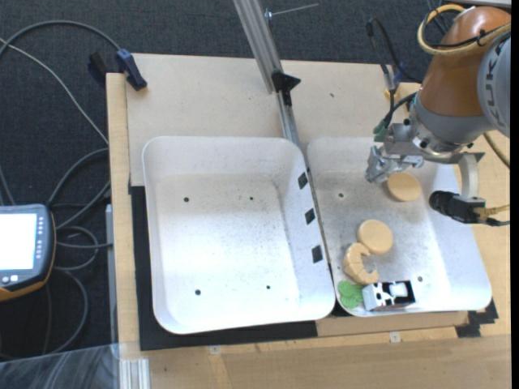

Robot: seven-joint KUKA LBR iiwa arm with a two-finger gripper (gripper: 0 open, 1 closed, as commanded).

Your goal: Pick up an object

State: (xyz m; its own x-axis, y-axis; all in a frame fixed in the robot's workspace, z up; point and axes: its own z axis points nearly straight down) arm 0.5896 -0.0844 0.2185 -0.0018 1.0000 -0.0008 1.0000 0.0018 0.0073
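Nearest, black-and-white box [388,295] lies below biscuits; tool [381,168] hovers beside round biscuit [403,188].

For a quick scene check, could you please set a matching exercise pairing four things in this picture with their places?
Things:
1. tool
2. green disc
3. left bin
4. blue clamp

Places:
A. at the bench's far left corner
B. against the right bin's near rim
C. next to the right bin, on its left
D. over the right bin's far part, beside a tan disc

Pairs: 1-D, 2-B, 3-C, 4-A
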